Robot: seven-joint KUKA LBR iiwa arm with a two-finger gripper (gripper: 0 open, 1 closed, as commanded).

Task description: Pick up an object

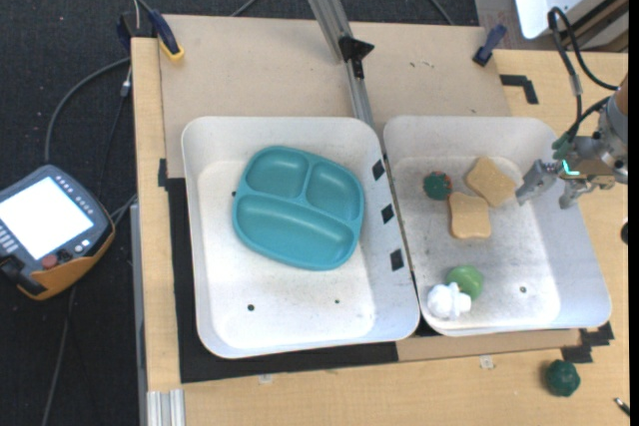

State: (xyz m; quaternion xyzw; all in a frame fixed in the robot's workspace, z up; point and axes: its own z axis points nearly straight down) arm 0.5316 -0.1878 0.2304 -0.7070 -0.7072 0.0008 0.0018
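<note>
Nearest you, a green ball (562,377) lies on the desk (300,45). Your pincer (548,185) hangs open, holding nothing, beside the bread (490,181).

Teal divided plate (298,207), handheld pendant (47,229) on floor

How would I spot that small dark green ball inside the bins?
Look in the right bin, at its far half. The dark green ball sits just left of two tan sponge-like pieces. It is small, round and darker than the lighter green object near the front.
</note>
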